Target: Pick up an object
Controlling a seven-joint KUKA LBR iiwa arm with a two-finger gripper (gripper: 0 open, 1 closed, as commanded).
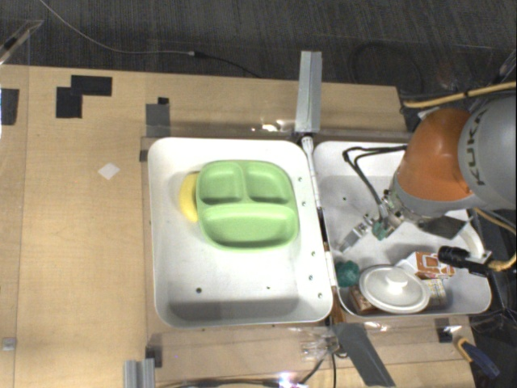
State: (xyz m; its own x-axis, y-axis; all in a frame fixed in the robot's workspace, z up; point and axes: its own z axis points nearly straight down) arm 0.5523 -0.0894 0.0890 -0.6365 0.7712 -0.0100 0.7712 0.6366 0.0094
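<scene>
Nearest you, in the right bin (483, 301), a white lid (394, 288) lies beside a teal ball (347, 274) and a brown packet (430, 265), its print unreadable. The hand (370, 228) hangs just above them, empty; its spread you cannot tell. "KU" shows on the arm (472, 160). A green tray (245, 203) covers something yellow (187, 198) in the left bin (174, 281).

The green tray (245, 203) hides most of a yellow object (187, 198); the end effector (367, 231) fingers are unclear.
</scene>
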